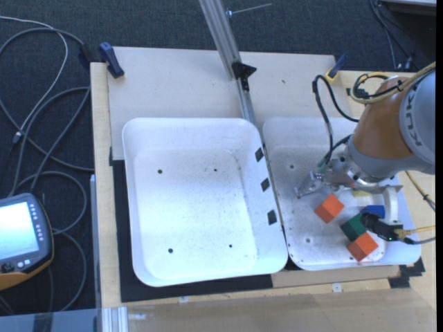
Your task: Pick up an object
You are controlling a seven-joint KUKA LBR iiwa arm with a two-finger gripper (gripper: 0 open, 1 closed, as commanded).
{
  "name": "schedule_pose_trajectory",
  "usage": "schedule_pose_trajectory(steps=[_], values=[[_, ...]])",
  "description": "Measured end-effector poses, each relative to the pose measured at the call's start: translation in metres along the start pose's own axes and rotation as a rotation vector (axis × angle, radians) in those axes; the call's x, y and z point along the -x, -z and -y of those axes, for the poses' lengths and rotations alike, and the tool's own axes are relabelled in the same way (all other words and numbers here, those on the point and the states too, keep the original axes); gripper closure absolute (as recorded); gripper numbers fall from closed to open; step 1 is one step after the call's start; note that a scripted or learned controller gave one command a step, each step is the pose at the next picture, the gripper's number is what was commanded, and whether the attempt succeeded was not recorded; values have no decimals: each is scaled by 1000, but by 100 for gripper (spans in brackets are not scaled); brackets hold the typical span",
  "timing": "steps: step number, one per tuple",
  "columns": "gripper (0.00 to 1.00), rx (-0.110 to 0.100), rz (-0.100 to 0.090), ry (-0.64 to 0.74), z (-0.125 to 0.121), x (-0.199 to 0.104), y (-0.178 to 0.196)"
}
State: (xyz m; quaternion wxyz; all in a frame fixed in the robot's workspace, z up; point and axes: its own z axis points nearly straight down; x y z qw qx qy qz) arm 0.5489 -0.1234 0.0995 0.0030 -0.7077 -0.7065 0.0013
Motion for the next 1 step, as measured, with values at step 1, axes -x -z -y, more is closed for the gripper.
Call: schedule_pose_trajectory(steps=[1], values=[[0, 0, -1, 1, 52, -25, -1]])
